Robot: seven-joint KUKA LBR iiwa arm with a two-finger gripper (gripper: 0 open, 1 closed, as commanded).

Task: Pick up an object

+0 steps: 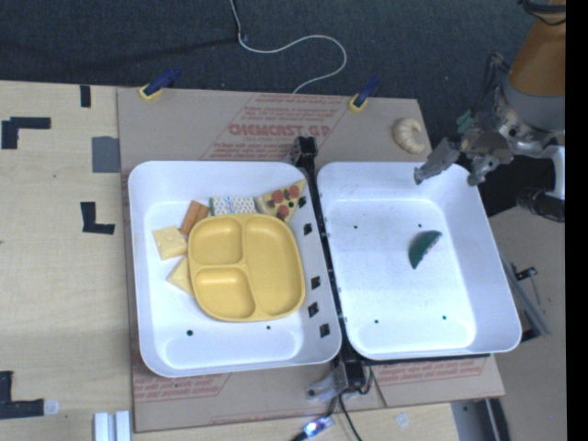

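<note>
Dark blue-grey carpet (110, 16) covers the floor beyond the pale wooden tabletop (55, 274). A thin white cable (294, 44) loops across the carpet. Black tape marks (26, 131) dot the wood, and a cardboard sheet (266, 122) lies clamped flat on it.

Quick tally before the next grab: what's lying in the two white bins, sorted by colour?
Yellow: 1, the divided yellow plastic plate in the left bin.
Green: 1, the small dark green leaf-shaped piece in the right bin.
Tan or patterned: about 5 small flat pieces, partly hidden by the plate's edge.
Total: about 7.
</note>
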